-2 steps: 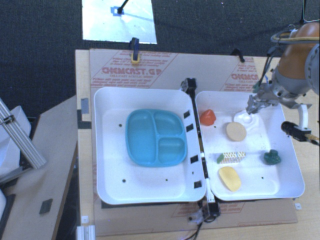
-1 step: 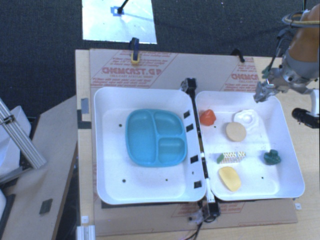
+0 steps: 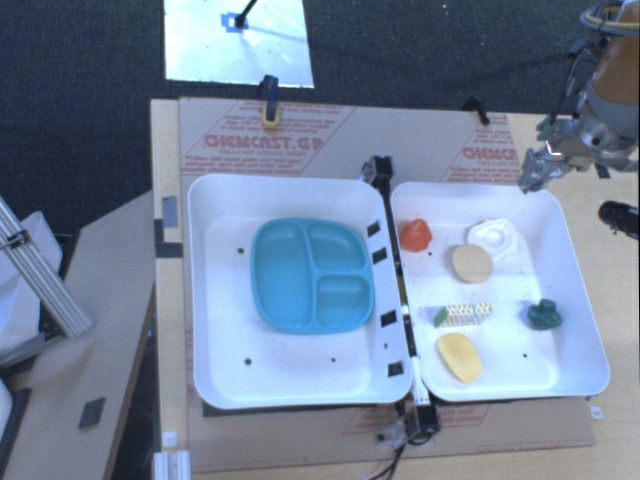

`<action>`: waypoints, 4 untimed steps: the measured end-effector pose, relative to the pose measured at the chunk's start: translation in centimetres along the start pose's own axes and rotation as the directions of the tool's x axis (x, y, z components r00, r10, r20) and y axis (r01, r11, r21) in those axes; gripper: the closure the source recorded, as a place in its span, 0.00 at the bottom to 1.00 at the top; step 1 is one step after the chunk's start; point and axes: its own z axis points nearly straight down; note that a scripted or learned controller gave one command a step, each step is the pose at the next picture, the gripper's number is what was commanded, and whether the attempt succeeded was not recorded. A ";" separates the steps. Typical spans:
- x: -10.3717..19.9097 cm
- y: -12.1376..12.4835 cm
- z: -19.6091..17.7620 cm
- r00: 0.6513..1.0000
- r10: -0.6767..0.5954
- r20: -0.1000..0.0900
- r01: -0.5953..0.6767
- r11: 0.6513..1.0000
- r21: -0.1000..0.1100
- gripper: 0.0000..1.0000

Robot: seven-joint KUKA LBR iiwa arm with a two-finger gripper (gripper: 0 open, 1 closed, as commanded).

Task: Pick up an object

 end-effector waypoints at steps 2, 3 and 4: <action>9.8 -3.3 2.3 1.000 -0.001 -0.002 0.001 1.000 0.006 1.00; 14.5 -4.0 1.7 1.000 -0.003 -0.004 0.003 1.000 0.004 1.00; 19.7 -5.9 2.8 1.000 -0.003 -0.003 0.003 1.000 0.006 1.00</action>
